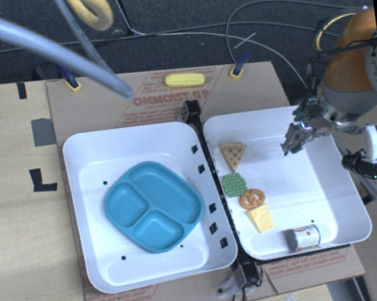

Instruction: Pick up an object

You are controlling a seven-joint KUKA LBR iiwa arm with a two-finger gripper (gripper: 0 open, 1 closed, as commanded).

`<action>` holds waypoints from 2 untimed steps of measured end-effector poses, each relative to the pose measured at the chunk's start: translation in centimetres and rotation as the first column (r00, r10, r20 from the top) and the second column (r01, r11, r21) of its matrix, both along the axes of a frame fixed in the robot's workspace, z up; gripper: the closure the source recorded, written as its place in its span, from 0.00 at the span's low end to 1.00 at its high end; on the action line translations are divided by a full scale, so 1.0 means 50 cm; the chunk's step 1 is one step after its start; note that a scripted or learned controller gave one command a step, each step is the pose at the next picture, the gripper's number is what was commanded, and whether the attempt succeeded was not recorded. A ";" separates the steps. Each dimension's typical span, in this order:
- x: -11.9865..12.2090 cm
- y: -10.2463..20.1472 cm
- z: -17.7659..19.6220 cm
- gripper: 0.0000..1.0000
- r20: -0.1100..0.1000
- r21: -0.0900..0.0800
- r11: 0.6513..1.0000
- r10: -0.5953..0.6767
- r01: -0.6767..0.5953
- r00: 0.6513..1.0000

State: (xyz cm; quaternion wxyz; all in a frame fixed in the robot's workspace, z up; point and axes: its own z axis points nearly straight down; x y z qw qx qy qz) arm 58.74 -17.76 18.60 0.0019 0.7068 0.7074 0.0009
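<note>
Two white bins side by side, and the left bin (pixel 83 196) carries a blue tray (pixel 153 205) with three compartments, lying a little askew. Over in the right bin (pixel 333 188) the small things line up along the left wall: a tan wedge (pixel 233 154) at the top, a green round piece (pixel 234 184) just below it, a pretzel (pixel 252 198) touching that, then a yellow block (pixel 260 220) right under the pretzel. A small can (pixel 303 237) lies on its side near the front wall, well apart from the rest. The tool (pixel 297 138) hangs over the right bin's upper right part, near the far wall (too dark and small to tell whether it is released or clenched), and nothing shows in its grip; the arm (pixel 351 71) with its orange band comes in from the right. The bins sit on a cardboard sheet (pixel 160 95) with red print on the wooden bench (pixel 15 205). A yellow piece (pixel 184 80) lies on the cardboard behind the bins, with cables (pixel 255 32) trailing over the dark floor beyond.
</note>
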 end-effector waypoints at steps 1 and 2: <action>0.005 -0.018 0.119 1.00 0.002 -0.001 1.000 0.000 0.000 1.000; 0.005 -0.017 0.122 1.00 -0.004 0.001 1.000 0.000 0.000 1.000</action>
